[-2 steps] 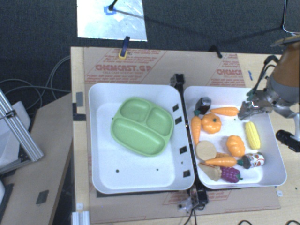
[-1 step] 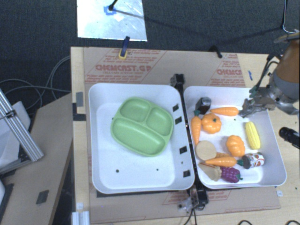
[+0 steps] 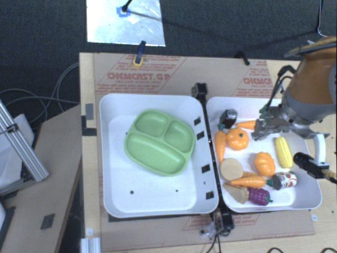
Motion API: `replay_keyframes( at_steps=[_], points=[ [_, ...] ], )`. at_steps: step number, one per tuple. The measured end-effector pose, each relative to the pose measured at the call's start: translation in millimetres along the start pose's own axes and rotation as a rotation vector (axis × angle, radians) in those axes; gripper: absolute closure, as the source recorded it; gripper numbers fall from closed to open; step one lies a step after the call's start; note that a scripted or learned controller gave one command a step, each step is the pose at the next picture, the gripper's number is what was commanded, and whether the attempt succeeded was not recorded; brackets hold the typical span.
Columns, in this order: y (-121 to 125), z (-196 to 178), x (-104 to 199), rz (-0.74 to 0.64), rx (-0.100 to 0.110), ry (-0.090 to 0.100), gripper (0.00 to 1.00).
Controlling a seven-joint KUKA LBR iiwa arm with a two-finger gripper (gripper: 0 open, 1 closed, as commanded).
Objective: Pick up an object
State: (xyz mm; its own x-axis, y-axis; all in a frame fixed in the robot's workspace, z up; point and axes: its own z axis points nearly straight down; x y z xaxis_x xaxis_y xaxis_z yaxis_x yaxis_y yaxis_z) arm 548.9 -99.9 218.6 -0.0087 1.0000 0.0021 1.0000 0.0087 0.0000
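While hovering low over right bin, hand near toy pumpkin and corn cob; grip state unclear, nothing visibly held. Green divided plate parked alone in left bin.

The scene is being lit evenly from above. The white bins are being rendered bright, near overexposure. Strong glare is being reflected by the foil sheet. Soft shadows are being cast. Slight overall softness is being shown.

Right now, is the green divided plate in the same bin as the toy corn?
No, the green divided plate lies in the left bin, while the toy corn is in the right bin.
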Motion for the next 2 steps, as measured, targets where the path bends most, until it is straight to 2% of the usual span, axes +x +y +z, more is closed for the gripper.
replay_keyframes(
  at_steps=[1, 2],
  points=[
    [-15, -12, 50, -0.001, -0.001, 0.001, 1.00],
    [-16, -10, 75, 0.001, -0.001, -0.001, 1.00]
  ],
)
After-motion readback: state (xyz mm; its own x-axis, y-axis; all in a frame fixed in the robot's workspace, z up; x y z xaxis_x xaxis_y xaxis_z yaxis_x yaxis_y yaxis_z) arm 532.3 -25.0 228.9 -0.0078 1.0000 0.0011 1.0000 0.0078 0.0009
